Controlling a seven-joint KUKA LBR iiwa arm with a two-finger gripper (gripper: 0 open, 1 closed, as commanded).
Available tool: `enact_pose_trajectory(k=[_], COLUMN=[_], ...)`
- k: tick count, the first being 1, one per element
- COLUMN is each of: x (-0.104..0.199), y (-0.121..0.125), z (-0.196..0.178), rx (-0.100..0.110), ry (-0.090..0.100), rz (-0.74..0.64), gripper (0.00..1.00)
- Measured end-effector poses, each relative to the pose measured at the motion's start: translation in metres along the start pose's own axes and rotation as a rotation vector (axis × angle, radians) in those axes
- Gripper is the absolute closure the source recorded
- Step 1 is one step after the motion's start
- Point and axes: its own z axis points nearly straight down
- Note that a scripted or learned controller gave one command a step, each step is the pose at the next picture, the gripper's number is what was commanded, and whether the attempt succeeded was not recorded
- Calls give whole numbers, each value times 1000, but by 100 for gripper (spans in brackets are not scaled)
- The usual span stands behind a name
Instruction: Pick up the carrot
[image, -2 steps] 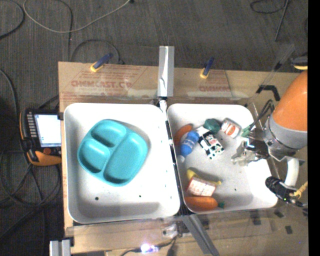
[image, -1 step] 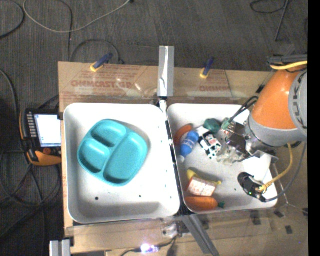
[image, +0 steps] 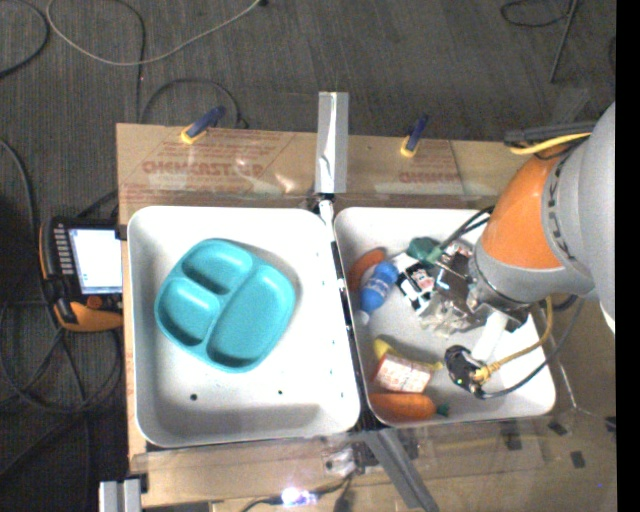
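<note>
Orange carrot lies on the floor of the right-hand bin, at its near edge, long axis roughly along that edge, a dark green stub at its right end. Nothing is touching it from above.

Just above the carrot: a small flat packet with a red-and-white label, a yellow tip showing at its upper left. Further up, near the wall shared by the two bins, a blue bottle with a white cap sits against a second orange-red piece. A dark green item lies near the bin's far side.

Arm comes in from the right, grey with the orange band over the right bin. Gripper hangs over the middle of that bin, above and to the right of the carrot, well apart from it. Its tip is lost among wrist hardware and clutter; cannot tell whether the pincer is apart or together. A yellow cable loops below the wrist to a small black fitting.

Left bin holds a teal divided plate, tilted diagonally. Both bins rest on a cardboard sheet.
</note>
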Motion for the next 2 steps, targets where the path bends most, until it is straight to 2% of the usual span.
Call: enact_pose_trajectory(k=[1,2], x=[18,42], y=[-37,-49], z=[-36,-42], rx=[0,0], ry=[1,-1], rz=[268,451], gripper=[100,100])
